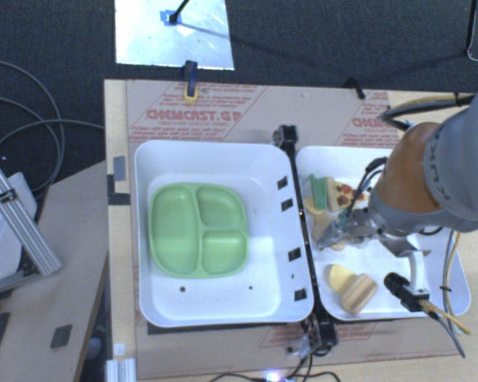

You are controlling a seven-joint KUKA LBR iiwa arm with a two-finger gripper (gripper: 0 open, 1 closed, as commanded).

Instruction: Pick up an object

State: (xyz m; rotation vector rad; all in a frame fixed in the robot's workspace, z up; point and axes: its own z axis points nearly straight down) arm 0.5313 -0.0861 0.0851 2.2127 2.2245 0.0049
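Claw is low in the right bin, among a green piece and small toys just above it. Its opening cannot be judged; apparently nothing lifted. Yellow block lies just below. Pick-up remains undone.

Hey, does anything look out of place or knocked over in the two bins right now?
Nothing stands out. The green divided plate lies flat in the left bin; small items cluster in the right bin beside the gripper.
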